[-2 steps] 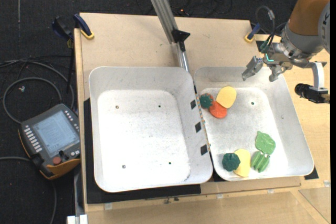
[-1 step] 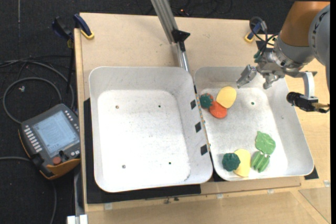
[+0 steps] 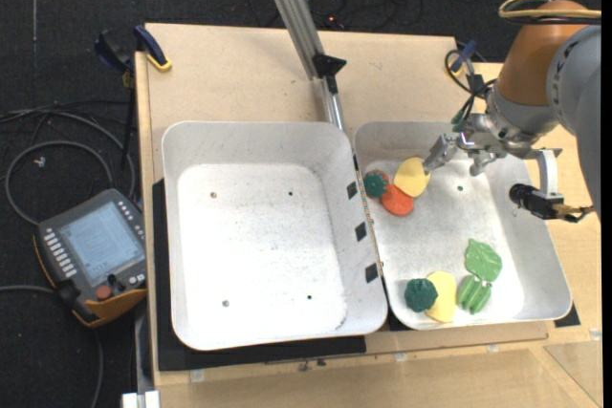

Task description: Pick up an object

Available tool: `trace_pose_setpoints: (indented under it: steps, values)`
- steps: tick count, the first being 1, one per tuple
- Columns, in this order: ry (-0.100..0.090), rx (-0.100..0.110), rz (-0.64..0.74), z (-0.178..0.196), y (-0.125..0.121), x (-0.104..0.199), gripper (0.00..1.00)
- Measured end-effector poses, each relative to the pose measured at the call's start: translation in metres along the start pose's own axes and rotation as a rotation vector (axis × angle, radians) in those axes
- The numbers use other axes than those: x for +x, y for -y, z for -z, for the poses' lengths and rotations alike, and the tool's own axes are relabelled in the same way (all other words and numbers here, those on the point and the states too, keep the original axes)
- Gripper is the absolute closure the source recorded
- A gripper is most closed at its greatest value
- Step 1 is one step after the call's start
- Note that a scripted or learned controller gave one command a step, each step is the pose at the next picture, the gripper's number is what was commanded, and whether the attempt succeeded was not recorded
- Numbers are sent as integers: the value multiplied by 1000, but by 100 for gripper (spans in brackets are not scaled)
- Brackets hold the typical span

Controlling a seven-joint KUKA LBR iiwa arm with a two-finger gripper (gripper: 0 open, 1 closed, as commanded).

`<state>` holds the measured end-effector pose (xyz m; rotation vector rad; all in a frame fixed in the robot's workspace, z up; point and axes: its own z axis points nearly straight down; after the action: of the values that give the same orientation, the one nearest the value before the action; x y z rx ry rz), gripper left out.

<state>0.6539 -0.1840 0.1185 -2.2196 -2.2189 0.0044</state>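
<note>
Currently positioned over the right bin (image 3: 535,234), at its far side: gripper (image 3: 432,158), extending leftward from the grey arm (image 3: 559,76). Finger state: cannot tell. Directly beside the gripper tip: pale yellow object (image 3: 411,177), touching an orange object (image 3: 398,201) and near a small dark green object (image 3: 375,183). At the right bin's near edge: green ball (image 3: 420,294), yellow piece (image 3: 442,294), two light green pieces (image 3: 478,274). Left of the right bin: left bin (image 3: 182,158).
</note>
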Motion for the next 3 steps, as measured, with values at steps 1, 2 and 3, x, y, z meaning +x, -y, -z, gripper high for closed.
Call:
trace_pose_setpoints:
  steps: [1,2,3]
  values:
    - [0,-3,2,-24,0,1,0]
    - [2,-7,4,-12,-1,1,100]
    - [2,-11,2,52,0,0,100]
